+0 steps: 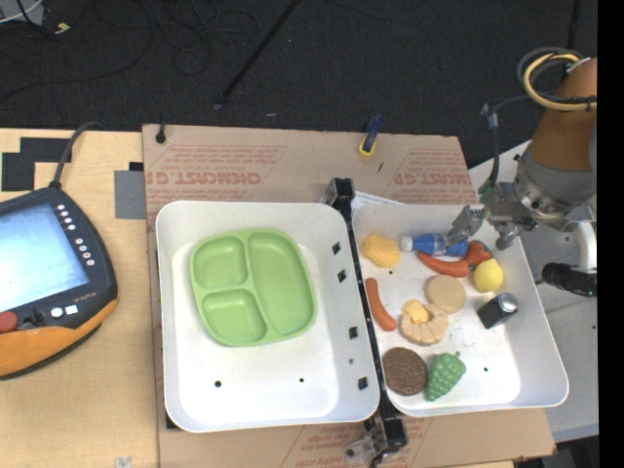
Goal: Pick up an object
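We see open floor in the right bin (546,378) toward five o'clock; toys crowd its centre, and the gripper (485,224) blocks one o'clock.

I see a green tray (252,289) in the L bin (185,398), a pendant (44,281) far L, cables (146,27) behind on dark floor.

The grey two-finger gripper (485,224) hangs over the far edge of the right white bin (546,359). Directly beneath its fingers lie a blue plastic piece (429,244) and a red toy pepper (458,256); a yellow lemon (488,276) sits just nearer. Well to its left, a green divided plate (253,288) rests in the left bin (195,398).
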Controlling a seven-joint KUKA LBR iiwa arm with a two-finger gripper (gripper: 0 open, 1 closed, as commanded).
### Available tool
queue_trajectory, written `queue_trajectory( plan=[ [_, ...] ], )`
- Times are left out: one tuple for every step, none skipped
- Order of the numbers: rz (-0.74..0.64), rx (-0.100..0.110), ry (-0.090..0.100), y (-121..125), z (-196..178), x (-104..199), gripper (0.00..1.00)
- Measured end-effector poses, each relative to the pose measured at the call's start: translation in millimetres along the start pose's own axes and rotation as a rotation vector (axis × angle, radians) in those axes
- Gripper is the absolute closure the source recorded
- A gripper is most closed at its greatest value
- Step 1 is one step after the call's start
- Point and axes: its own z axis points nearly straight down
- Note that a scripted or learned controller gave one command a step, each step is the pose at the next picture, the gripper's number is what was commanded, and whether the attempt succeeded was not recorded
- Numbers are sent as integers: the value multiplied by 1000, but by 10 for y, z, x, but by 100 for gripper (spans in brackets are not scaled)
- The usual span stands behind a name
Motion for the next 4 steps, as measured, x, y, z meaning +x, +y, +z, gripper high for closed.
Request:
queue_trajectory(
  plan=[
    [-1,-10,-2,22,-65,-2,0],
    [-5,-5,-1,59,600,41,0],
    [-7,-9,-2,68,1138,73,0],
    [-8,-5,0,68,1039,73,100]
  ],
)
